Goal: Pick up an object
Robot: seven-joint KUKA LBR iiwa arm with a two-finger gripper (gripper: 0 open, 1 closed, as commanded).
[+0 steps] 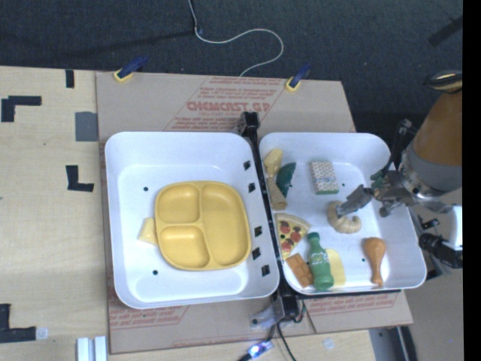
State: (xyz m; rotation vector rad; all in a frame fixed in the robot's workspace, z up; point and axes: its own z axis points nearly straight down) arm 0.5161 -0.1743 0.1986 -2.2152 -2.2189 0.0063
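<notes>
The pincer (347,207) hangs low in the right bin (379,147), just above a beige mushroom-like toy (344,221). Its grasp state cannot be told. A drumstick (375,257) lies near.

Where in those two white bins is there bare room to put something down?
Left bin: bare floor rings the yellow divided plate, widest along the top. Right bin: an open patch between the speckled block and the drumstick. Crowded near the green bottle and pizza slice.

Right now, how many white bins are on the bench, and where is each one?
2. The left bin holds a yellow divided plate. The right bin holds the small toy foods, with the gripper above it. None seems hidden.
</notes>
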